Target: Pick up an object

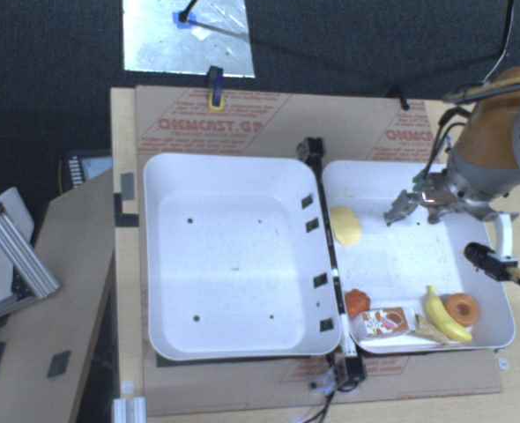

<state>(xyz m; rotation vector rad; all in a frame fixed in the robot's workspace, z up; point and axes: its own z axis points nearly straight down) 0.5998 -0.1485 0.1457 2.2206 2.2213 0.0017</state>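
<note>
Jaws [403,208] are hanging over the right bin [392,263], grip unreadable from here. Nearest is the yellow lemon [346,226] sitting by the divider, looking light, firm and rounded, probably slipping unless pinched across its middle.

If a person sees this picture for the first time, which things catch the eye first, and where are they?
The grey arm with its orange band comes in at the right, its gripper over the right bin. In that bin, bright items cluster along the near edge: a banana, a tomato and a small carton. A yellow lemon lies by its left wall.
</note>
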